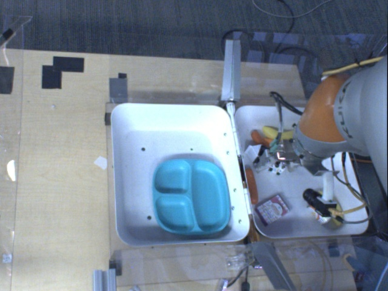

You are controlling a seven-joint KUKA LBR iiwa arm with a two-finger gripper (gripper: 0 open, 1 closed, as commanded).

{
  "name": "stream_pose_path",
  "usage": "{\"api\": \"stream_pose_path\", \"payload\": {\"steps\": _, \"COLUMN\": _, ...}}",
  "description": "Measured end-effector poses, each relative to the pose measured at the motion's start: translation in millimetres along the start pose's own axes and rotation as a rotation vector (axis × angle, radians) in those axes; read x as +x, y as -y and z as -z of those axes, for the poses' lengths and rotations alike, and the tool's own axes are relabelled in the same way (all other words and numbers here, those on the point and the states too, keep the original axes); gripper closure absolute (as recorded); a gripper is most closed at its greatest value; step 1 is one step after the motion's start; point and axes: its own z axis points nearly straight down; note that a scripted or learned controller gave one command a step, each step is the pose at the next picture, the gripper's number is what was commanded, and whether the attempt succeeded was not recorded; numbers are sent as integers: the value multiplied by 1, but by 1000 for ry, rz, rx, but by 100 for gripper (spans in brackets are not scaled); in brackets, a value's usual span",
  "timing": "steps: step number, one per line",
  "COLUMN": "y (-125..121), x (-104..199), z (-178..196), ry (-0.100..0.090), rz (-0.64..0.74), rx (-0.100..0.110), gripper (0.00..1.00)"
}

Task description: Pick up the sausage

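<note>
From the overhead camera I see the sausage (pixel 251 185) lying in the right bin (pixel 303 228), tight against its left wall, just beside the divider with the left bin (pixel 130 162). Its long axis runs along that wall, up and down in the picture. The gripper (pixel 280 154) hangs over the right bin's upper middle; I cannot tell how the jaws stand. From there the sausage lies down and to the left, near but apart. I judge the wall will crowd any grasp. A tray (pixel 192 195) sits in the left bin, a packet (pixel 272 209) near the sausage.
</note>
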Motion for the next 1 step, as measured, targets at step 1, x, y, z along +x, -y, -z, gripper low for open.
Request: {"api": "stream_pose_path", "payload": {"steps": 1, "y": 29, "x": 7, "z": 1, "ry": 1, "rz": -9, "rx": -3, "gripper": 0}}
